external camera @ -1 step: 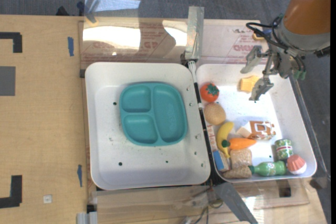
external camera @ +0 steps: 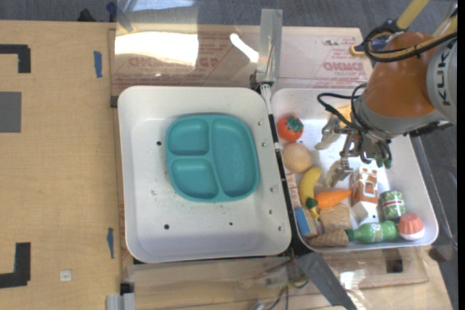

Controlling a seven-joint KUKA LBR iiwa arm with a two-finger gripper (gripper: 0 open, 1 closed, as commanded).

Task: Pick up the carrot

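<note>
Carrot [external camera: 333, 197]: we see it in the right bin [external camera: 425, 189], beside the banana [external camera: 310, 184].
Gripper [external camera: 354, 150]: above that bin; we judge its fingers spread, holding nothing.

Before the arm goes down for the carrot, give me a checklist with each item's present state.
1. Carrot in view in the right bin: ok.
2. Gripper directly above the carrot: not ok; it sits up and to the right of it.
3. Room around the carrot: not ok; banana and a carton crowd its sides.
4. Gripper free of any item: ok, nothing seen between its fingers.
5. Finger opening wide enough: cannot tell.
</note>
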